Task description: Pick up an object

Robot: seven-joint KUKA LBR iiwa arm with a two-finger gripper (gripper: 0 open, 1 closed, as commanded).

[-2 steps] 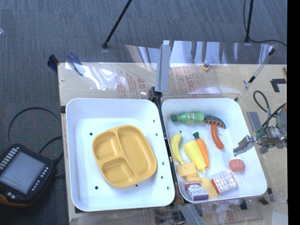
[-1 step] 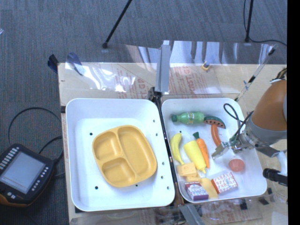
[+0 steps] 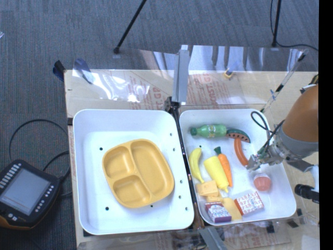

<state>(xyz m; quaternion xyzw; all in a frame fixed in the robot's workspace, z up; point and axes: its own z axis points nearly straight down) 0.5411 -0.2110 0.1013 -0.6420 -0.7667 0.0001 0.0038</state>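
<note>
Grey tool (image 3: 255, 163) blurred, arm (image 3: 304, 121) cropped

High slanted view over both bins (image 3: 83, 139)

beside the right bin (image 3: 289, 202), the arm (image 3: 304, 121) is cut off by the frame edge; the gripper (image 3: 255, 163) over that bin looks blurred, its tips perhaps too small to read

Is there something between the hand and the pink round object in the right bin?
Nothing visible. The hand is just above and left of the pink round object, with bare bin floor between them; the sausage lies to the hand's left.
</note>
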